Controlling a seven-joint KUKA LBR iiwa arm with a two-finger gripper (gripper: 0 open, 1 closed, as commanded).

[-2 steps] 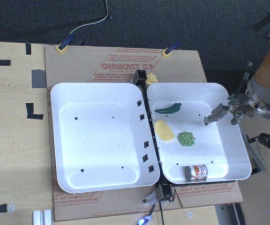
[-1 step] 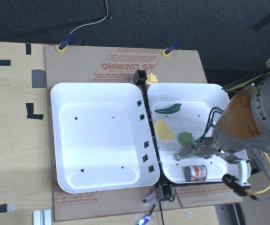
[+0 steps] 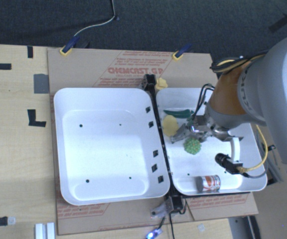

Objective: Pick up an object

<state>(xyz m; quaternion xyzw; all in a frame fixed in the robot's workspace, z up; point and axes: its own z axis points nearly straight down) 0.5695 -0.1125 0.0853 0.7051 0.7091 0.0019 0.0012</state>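
Brown corrugated cardboard [image 3: 128, 68] with red printing covers the bench beneath my two shallow white plastic bins, the left bin [image 3: 66, 133] and the right bin [image 3: 250, 180] touching along a black clipped seam. My grey arm with its orange band [image 3: 228, 91] reaches in from the right and leans over the right bin. My two-finger gripper [image 3: 189, 132] hangs low near the middle of that bin, its metal fingers [image 3: 179, 134] spread apart with nothing between them, as far as this slanted view lets me judge. Just below the fingertips lies a bumpy round green ball [image 3: 193, 146], close to them or perhaps touching. Left of the gripper, against the seam, sits a pale yellow rounded object [image 3: 170, 125], with a dark green flat piece [image 3: 180, 113] just above it. Near the front wall rests a small silver can with a red label [image 3: 209, 183], on its side.
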